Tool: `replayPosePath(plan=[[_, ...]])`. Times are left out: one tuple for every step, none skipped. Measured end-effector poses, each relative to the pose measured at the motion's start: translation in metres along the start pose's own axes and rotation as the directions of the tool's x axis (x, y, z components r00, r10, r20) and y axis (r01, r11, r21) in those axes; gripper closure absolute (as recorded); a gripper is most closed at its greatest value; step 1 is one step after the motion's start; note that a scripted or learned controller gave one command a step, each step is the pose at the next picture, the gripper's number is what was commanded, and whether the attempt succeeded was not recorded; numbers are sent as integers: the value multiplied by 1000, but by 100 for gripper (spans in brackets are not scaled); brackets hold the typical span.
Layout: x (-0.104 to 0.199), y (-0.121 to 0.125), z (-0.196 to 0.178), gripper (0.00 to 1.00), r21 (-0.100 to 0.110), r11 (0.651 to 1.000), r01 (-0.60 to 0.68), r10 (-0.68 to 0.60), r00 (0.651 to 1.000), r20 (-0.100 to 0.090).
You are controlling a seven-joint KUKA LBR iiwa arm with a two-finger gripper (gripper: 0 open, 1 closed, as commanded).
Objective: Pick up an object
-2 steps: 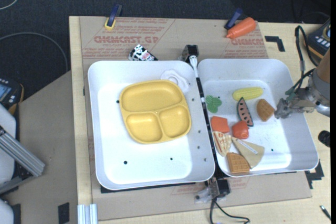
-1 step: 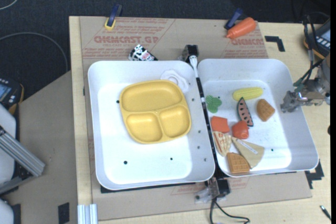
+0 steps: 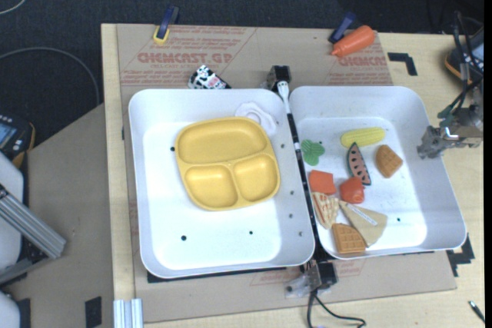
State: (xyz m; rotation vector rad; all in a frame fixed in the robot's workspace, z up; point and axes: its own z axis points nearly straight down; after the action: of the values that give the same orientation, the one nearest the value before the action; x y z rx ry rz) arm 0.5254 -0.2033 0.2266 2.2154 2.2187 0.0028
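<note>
The right white bin (image 3: 435,200) holds several toy foods. A yellow corn cob (image 3: 363,137), a green leafy piece (image 3: 312,152), a watermelon slice (image 3: 358,164) and a brown bread piece (image 3: 388,161) lie in its far half. Two red-orange pieces (image 3: 322,182) (image 3: 352,190), a fries-like piece (image 3: 327,209), a pale wedge (image 3: 369,217) and a waffle piece (image 3: 350,240) crowd the near left. My gripper (image 3: 437,142) hovers at the bin's right rim, to the right of the bread piece, with nothing seen in it.
The left bin (image 3: 150,196) holds a yellow divided plate (image 3: 227,163) and a small white item (image 3: 257,115) behind it. On the bench behind the bins are an orange clamp (image 3: 354,41), a yellow clamp (image 3: 163,31) and a black-and-white toy (image 3: 206,78).
</note>
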Motion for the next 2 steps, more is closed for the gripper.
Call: replayPosePath(plan=[[58,5,-9,100,4,1000,5,-5,1000,-6],[107,4,-10,100,7,1000,4,-4,1000,-6]])
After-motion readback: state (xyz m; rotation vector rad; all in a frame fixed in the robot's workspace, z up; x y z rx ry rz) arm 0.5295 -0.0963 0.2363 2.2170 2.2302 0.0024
